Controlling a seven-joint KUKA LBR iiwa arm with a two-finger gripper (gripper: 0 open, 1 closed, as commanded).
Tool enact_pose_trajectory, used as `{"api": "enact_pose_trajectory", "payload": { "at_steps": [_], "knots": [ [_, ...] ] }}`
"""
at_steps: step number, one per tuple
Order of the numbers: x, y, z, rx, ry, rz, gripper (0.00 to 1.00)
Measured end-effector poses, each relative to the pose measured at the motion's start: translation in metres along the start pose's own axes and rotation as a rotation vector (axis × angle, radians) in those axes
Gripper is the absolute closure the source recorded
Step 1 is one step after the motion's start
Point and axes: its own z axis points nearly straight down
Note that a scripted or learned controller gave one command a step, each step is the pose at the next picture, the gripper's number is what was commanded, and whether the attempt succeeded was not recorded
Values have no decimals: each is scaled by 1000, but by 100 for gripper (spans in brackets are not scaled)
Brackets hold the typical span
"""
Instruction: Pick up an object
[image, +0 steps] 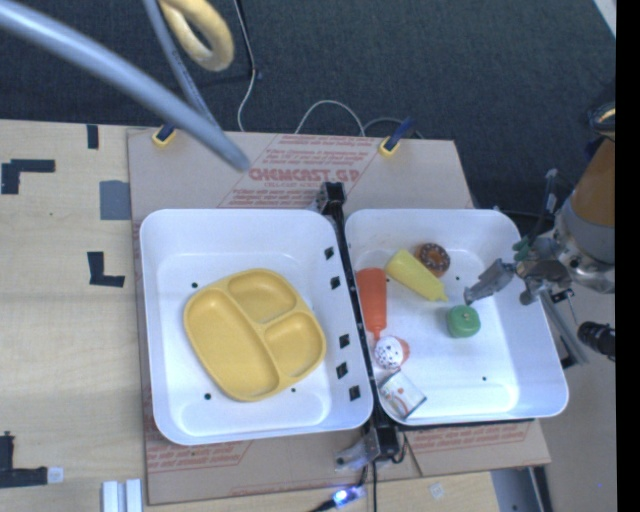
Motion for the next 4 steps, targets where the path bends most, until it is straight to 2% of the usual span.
{"api": "enact_pose_trajectory", "payload": {
  "at_steps": [1,3,4],
  "knots": [
    [1,2,-6,-10,-3,-4,0],
    [12,5,119,-4,0,-5,0],
    [12,5,139,-11,-5,-4,0]
  ]
}}
